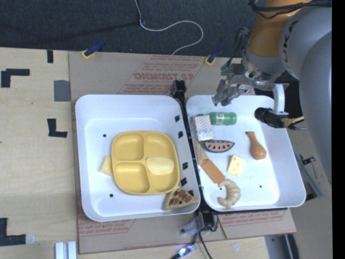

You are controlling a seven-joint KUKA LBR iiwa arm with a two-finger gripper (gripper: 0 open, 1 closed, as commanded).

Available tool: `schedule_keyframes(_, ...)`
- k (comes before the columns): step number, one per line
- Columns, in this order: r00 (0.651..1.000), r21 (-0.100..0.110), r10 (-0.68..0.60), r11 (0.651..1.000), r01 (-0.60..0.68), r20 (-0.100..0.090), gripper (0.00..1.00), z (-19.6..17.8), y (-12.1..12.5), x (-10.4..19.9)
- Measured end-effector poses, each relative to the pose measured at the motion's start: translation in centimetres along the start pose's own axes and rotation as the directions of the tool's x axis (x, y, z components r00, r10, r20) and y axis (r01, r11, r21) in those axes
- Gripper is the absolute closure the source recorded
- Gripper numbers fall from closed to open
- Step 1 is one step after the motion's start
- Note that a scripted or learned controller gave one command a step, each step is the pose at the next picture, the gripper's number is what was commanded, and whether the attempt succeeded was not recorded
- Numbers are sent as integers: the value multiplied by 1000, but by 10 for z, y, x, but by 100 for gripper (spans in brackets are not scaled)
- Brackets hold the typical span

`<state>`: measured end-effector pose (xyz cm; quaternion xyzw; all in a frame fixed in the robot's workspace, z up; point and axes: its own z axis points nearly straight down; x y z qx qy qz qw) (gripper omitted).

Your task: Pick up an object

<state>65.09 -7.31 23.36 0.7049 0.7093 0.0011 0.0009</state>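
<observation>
Plate [144, 162] in left bin [86, 144]; croissant [229, 193] in right bin [280, 182].

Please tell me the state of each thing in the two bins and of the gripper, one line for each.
Gripper: above the right bin's far edge, holding nothing visible.
Green bottle: lying on its side.
Yellow divided plate: flat in the left bin, pale piece in one compartment.
Pizza slice: flat, beside the plate.
Croissant: lying in the right bin.

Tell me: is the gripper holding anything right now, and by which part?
Nothing is held. The gripper hangs above the far edge of the right bin, nothing between its fingers; the green bottle lies in the bin just below it.
</observation>
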Motion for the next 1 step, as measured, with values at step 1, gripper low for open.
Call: schedule_keyframes(1, 1000, 4, 5, 1000, -5, 2, 100, 6, 8, -8)
